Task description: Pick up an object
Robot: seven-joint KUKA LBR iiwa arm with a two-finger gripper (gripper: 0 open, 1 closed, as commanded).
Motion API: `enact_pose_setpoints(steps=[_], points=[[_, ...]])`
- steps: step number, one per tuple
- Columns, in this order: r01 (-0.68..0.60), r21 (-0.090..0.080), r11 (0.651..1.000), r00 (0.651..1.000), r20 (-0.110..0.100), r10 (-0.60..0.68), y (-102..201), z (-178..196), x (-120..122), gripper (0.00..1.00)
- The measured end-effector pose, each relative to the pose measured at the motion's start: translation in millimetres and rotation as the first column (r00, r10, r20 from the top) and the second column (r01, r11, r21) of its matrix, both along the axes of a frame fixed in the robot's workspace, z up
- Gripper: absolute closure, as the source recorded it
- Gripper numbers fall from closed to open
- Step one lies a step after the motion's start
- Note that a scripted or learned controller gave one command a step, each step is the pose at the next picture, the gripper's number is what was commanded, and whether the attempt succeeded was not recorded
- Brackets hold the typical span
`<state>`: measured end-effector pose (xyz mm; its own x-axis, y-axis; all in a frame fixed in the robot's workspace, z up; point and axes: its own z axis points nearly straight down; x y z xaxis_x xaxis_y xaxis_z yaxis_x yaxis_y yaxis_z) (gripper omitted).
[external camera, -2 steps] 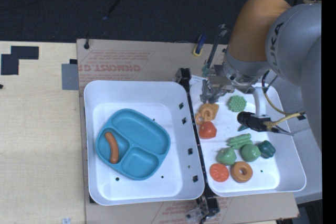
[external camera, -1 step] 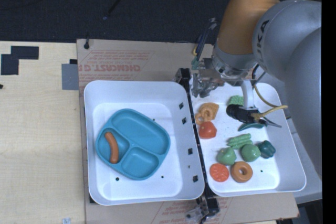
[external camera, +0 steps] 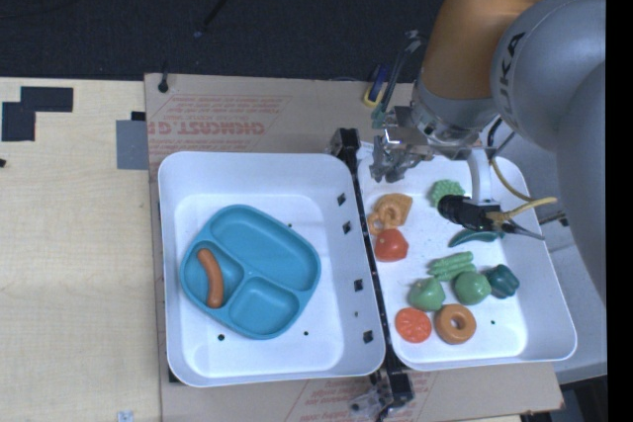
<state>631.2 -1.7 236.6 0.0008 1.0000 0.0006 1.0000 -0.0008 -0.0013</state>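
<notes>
My gripper (external camera: pixel 391 163) hangs over the far left corner of the right bin (external camera: pixel 554 311), open, with nothing between its fingers. Just below it lie a tan pretzel-shaped piece (external camera: pixel 393 210) and a red tomato (external camera: pixel 392 245). A light green leafy piece (external camera: pixel 447 192) sits to the gripper's right. Further toward the front are a green pod (external camera: pixel 451 264), a green pepper (external camera: pixel 427 294), a round green fruit (external camera: pixel 472 287), a dark teal piece (external camera: pixel 502 281), an orange-red tomato (external camera: pixel 413 325) and a brown donut (external camera: pixel 456 323).
The left bin (external camera: pixel 183 183) holds a blue divided plate (external camera: pixel 267 257) with an orange sausage (external camera: pixel 211 277) in its left compartment. The ridge between the bins (external camera: pixel 361 252) runs close to the pretzel and the red tomato. The arm's grey body covers the right bin's far right side.
</notes>
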Motion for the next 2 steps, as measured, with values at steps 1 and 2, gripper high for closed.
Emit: enact_pose_setpoints(steps=[1,2], points=[[0.000,-0.001,1.000,1.000,-0.003,0.000,3.0,-20.3,-3.7,1.00],[0.001,-0.001,1.000,1.000,-0.001,-0.001,1.1,-18.7,-1.3,1.00]])
